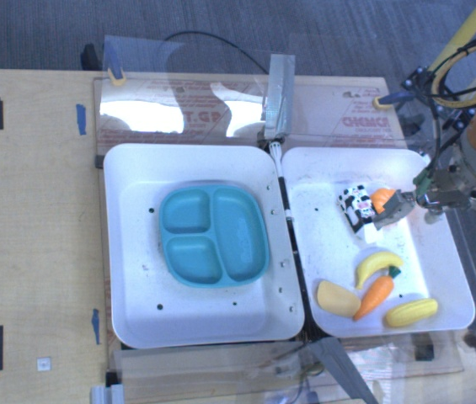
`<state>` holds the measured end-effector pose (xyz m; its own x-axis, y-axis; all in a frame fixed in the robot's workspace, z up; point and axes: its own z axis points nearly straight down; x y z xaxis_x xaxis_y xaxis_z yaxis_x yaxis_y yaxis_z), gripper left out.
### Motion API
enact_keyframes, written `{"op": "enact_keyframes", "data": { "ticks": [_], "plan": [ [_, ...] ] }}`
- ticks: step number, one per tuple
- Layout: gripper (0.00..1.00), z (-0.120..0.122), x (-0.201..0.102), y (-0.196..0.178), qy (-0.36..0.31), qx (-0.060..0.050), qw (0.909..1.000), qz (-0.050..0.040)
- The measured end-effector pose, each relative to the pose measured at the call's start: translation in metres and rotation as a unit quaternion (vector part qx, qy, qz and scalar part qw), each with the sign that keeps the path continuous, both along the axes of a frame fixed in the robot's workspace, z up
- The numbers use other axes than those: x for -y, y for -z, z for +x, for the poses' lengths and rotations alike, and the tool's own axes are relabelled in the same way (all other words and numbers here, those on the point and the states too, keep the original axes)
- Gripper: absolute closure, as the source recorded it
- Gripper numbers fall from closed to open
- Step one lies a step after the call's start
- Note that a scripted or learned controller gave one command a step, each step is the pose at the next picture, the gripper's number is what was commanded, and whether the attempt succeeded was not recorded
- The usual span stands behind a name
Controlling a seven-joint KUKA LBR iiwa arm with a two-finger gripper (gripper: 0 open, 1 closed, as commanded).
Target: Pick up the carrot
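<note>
Now | hand (387, 212) (opening unreadable) beside orange ball (382, 198) | carrot (376, 295) well apart

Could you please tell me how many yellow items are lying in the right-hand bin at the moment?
3: a banana mid-bin beside the carrot, a pale yellow wedge-shaped piece at the carrot's tip, and a lemon-like piece near the front right corner. The gripper may hide others.

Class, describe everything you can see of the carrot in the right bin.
The carrot is a smooth orange toy, plastic by its look, with a small green top. It lies flat and slanted in the right bin, top up-right, tip down-left. It appears to touch the banana above and the pale yellow piece at its tip. The end effector is well away.
</note>
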<state>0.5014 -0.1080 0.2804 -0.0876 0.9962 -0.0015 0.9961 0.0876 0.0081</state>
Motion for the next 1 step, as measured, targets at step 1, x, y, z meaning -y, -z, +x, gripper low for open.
{"op": "enact_keyframes", "data": {
  "ticks": [1],
  "plan": [
    [0.00,-0.0268,0.0033,0.1740,0.019,-0.012,0.9997,0.0018]
  ]
}}
